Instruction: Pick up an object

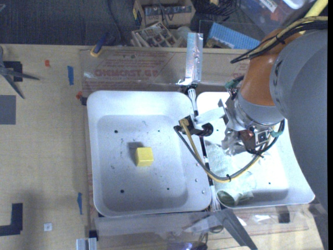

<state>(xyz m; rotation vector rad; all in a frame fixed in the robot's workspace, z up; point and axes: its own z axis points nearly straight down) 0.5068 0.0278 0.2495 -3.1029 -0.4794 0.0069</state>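
Yellow block (144, 156) sits alone near the middle of the left bin (104, 105), well apart from the arm. Arm (291, 77) comes in from 3 o'clock and hangs over the right bin (296, 184); gripper (234, 142) points down there, can't tell its state. A crumpled clear wrapper (223, 163) lies under it, a greenish roll (233, 196) at the bin's 6 o'clock edge. Wooden table (41, 150) around.

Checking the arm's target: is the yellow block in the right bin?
No, the yellow block lies in the left bin, apart from the arm over the right bin.
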